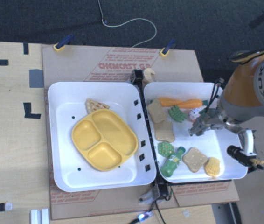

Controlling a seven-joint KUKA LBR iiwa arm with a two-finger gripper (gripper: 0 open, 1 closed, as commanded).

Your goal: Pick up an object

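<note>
The grey arm with its orange band reaches in over the right rim of the right shallow white bin (pixel 225 175), and its two-finger gripper (pixel 198 126) hangs low over the bin's middle. Whether its jaws are parted or closed cannot be told at this angle, and nothing shows between them.

The things to pick all lie in this right bin. A long orange toy carrot (pixel 178 102) runs along the far wall. Just below it sit a dark green leafy toy (pixel 177 113) and a small white piece (pixel 195 114), which is just beside the gripper. Against the bin's left wall lie two flat tan bread-like slabs (pixel 160 120), one after the other. Toward the near left corner are a green toy broccoli (pixel 165 149) and a green toy bottle (pixel 171 164), close together. A tan toast slice (pixel 195 159) and a yellow toy corn cob (pixel 212 167) rest near the near rim, the corn close to the near right corner. The barest floor is the patch on the right half of the bin, under and beside the wrist.

The left shallow white bin (pixel 59 139) holds a yellow three-compartment plastic plate (pixel 105 139) at its centre, with a tan waffle-patterned piece (pixel 94 106) tucked at its far edge. Bare white floor rings the plate on all sides, widest along the left wall and near rim.
</note>
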